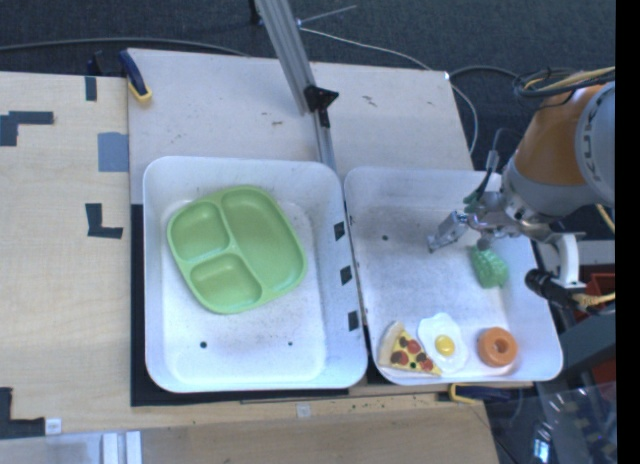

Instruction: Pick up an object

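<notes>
Front row: pizza slice (408,349), fried egg (441,339) and donut (497,346) sit along the lower edge of the right bin (400,202).
End effector (450,234): middle right of the frame, over the right bin; grip state cannot tell.
Nearest thing: green toy (489,267), just beside it, down and to the right.
Long axis: runs up-down in the frame.
Farther off: green plate (235,248) in the left bin (170,352).

Green divided plate (236,248), orange donut (497,347), white-and-yellow fried egg (442,338), white bins (250,372).
</notes>
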You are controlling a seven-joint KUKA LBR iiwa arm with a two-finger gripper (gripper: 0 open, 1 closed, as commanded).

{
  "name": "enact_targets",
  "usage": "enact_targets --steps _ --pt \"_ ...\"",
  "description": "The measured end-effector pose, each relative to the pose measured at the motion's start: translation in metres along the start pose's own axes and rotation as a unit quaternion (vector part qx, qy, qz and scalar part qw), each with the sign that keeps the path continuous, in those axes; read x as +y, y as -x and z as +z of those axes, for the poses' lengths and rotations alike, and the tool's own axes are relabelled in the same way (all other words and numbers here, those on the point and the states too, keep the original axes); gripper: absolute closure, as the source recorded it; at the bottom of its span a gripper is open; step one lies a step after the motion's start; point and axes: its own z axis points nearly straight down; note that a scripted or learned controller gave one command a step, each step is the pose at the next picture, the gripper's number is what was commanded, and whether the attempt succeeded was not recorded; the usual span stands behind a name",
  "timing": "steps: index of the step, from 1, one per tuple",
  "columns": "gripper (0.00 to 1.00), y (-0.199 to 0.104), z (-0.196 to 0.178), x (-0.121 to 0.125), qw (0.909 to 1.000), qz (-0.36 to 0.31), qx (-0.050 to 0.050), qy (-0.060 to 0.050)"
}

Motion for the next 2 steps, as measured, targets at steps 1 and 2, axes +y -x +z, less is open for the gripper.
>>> enact_targets --steps 1,2 --pt "0.00 -0.001 0.053 -0.001 1.0000 0.000 0.000 0.001" --pt "1.00 -0.002 0.041 0.000 1.0000 0.000 0.000 0.002"
